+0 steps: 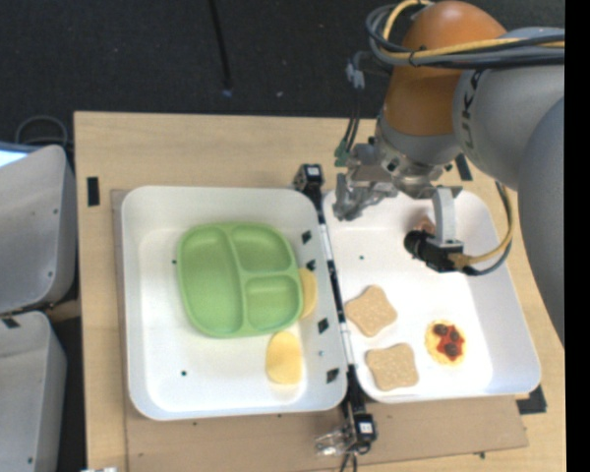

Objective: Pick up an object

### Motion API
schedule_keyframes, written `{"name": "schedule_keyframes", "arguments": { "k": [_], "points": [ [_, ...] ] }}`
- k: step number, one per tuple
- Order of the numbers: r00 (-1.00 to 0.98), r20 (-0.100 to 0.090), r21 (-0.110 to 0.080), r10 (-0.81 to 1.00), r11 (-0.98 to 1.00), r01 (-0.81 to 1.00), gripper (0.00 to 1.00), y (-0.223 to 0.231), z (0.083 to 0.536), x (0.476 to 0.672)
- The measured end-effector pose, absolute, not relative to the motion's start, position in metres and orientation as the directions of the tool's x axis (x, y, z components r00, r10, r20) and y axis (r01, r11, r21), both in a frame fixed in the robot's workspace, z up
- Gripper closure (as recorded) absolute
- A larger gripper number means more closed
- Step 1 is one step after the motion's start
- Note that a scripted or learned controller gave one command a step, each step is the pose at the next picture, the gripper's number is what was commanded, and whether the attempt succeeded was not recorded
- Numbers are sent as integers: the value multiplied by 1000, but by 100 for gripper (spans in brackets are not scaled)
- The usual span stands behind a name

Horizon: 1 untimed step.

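Dark floor behind, wood bench (197, 146) w/ two white bins side by side. Left bin (147, 362): green divided tray (238, 278), yellow piece (284, 357) just below it. Right bin (492, 362): two bread slices (371, 311) (391, 367), small red-topped round (446, 342). Gripper (359, 197) hangs over right bin's far-left corner, well apart from the food; can't tell its state. Nothing seen held. Best bet, prob: come toward the nearer slice, centre over it, drop straight down.
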<state>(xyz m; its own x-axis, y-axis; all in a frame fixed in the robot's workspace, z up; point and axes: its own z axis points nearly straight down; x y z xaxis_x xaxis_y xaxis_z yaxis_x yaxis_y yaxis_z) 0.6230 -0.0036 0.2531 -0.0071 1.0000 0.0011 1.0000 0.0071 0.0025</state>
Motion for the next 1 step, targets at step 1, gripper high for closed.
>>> {"name": "schedule_keyframes", "arguments": {
  "k": [1],
  "points": [
    [-7, 1, 2, 1000, 7, 1000, 100, 49, 247, 632]
  ]
}}
